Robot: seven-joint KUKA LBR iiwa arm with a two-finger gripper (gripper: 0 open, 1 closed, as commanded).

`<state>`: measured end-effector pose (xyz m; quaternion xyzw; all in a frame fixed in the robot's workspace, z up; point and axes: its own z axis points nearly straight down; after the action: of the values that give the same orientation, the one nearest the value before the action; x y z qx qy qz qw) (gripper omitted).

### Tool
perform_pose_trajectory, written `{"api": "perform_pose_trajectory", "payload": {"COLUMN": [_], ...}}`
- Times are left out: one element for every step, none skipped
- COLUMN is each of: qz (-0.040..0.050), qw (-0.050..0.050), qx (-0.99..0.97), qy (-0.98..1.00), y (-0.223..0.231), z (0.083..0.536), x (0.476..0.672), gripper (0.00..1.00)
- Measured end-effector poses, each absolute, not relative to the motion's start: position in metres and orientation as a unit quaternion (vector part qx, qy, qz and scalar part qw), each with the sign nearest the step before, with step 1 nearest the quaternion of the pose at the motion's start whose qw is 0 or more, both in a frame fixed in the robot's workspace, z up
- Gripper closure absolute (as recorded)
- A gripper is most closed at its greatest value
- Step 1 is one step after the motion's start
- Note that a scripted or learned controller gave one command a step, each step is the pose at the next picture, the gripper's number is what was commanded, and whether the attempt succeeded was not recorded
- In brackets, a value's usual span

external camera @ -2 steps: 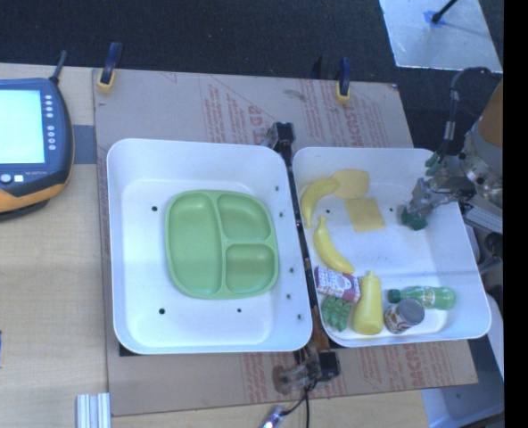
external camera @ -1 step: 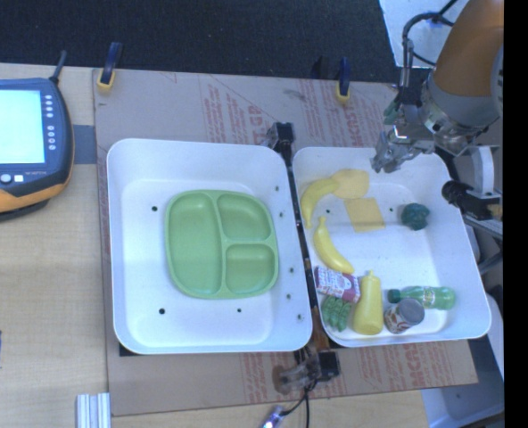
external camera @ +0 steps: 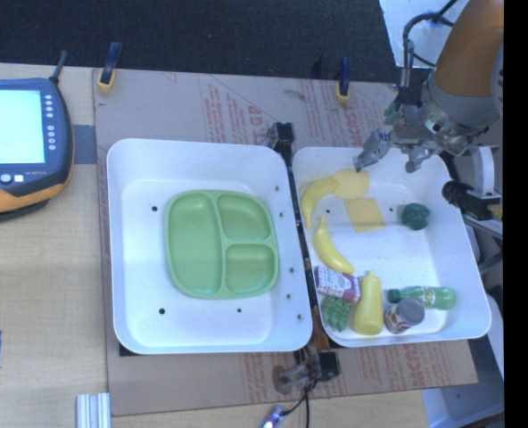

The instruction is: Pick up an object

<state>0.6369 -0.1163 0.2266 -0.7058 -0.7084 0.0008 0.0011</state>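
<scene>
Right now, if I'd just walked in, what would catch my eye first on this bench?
Probably the green divided tray, lying alone in the left white bin. Next, the right bin with its jumble of small things: two yellow bananas, a yellow block, a dark green ball and a green bottle. Above that bin's far edge hangs the gripper of the grey and orange arm.

One fixed camera is watching me from above the counter (external camera: 41, 266), looking down at a slant from a middling height. It is taking in both white bins whole, the left bin (external camera: 121, 239) and the right bin (external camera: 465, 266), side by side. My arm (external camera: 469, 52) is entering from the frame's right edge, near the top.
</scene>
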Motion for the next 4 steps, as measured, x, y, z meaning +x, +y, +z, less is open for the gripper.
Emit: {"api": "perform_pose_trajectory", "payload": {"qz": [0.0020,0.0026,0.0030,0.0005], "qw": [0.001,0.002,0.002,0.001], "qx": [-0.706,-0.706,-0.705,-0.705], "qy": [-0.709,-0.709,-0.709,-0.709], "y": [-0.121,-0.132,-0.133,-0.067], "z": [0.176,0.091,0.102,0.193], "x": [0.635,0.625,0.626,0.580], "gripper": [0.00,0.00,1.00,1.00]}}
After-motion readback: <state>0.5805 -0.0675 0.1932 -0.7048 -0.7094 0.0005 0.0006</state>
